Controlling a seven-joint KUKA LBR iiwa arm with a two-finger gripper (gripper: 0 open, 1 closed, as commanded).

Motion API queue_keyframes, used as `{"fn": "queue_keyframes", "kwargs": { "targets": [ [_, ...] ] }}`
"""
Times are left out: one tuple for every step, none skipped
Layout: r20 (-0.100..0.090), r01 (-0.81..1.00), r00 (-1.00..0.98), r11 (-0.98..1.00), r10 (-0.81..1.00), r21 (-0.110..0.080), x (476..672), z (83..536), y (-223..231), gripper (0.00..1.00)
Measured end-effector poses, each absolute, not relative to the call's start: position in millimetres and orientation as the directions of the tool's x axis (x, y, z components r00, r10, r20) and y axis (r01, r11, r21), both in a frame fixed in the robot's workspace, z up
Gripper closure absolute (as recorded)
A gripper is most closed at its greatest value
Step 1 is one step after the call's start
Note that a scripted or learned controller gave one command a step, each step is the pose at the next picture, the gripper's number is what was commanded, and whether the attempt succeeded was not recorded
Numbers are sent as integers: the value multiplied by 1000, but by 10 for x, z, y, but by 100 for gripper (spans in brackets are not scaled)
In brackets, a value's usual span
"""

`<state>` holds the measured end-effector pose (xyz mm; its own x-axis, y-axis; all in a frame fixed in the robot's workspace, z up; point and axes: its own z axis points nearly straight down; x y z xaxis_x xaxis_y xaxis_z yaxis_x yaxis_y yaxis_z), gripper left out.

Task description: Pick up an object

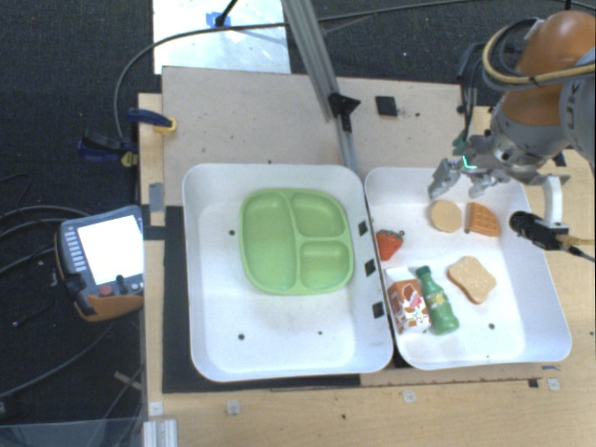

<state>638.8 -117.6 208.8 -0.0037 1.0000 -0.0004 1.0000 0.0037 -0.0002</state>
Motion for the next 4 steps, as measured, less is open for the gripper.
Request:
{"fn": "queue_keyframes", "kwargs": {
  "targets": [
    [-1,1000,-4,4,1000,2,6394,2098,-1175,0],
    [0,1000,-7,7,1000,-2,6498,1580,-1169,0],
    [0,1000,-1,1,1000,-3,6419,999,-1219,0],
    [-5,1000,-2,2,1000,13,6466,918,-1230,0]
  ]
}}
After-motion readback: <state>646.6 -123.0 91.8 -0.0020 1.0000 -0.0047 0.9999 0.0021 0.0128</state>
